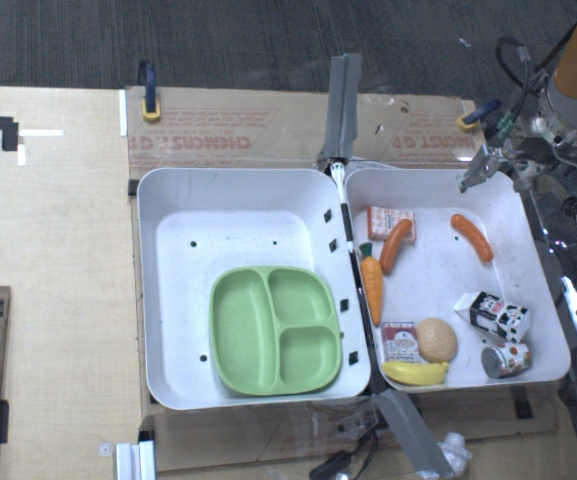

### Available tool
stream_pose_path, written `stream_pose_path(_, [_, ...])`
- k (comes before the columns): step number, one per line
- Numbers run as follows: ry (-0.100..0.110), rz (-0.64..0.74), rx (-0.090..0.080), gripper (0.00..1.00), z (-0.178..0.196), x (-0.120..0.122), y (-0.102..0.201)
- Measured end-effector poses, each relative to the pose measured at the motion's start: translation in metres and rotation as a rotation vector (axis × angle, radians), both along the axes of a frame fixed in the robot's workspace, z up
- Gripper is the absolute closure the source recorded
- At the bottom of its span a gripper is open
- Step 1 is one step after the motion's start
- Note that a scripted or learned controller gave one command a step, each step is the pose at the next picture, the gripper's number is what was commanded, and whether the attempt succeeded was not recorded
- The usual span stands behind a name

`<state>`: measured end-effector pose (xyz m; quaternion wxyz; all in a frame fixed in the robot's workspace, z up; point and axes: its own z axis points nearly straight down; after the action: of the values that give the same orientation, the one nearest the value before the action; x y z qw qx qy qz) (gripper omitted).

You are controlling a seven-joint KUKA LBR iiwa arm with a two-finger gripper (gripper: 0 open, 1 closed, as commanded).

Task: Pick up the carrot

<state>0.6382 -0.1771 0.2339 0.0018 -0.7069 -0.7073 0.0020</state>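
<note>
At the far right corner of the right bin (543,268), the arm's pincer (483,171) is hanging above the rim, well apart from the carrot (371,284). Pincer state: cannot tell how far open it is, since cables and wrist parts are cluttering that spot; nothing is showing between its tips.

Carrot is lying along the left wall of the right bin, green top pointing far, orange tip pointing near, body touching or just beside the wall. A sausage (395,244) is lying slantwise just beside its top, resting partly on a small red-and-white carton (389,223).

Step in hand, as I am judging it: approach, not yet begun in earnest. Grasp not yet done.

Next move is calling for travel left and near across the bin, then a descent over the carrot's middle with the jaws closing across its width, meaning left to right.

Edges: the bin wall is crowding the carrot's left side, leaving little room for a finger there; a slip onto the rim looks likely. Open room is lying on the carrot's right, mid-bin, between it and the second sausage (471,237). Near end is crowded: a red box (399,342), bread roll (435,340) and banana (415,372) are sitting just beyond the carrot's tip, so descending far of those looks safer.
</note>
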Motion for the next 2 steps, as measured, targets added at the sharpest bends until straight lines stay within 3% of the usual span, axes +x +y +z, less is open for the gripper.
stream_pose_path(1, [-0.001,0.007,0.001,0.0,-0.133,-0.035,0.061])
stream_pose_path(2, [0.0,-0.19,-0.002,0.0,0.027,-0.029,0.012])
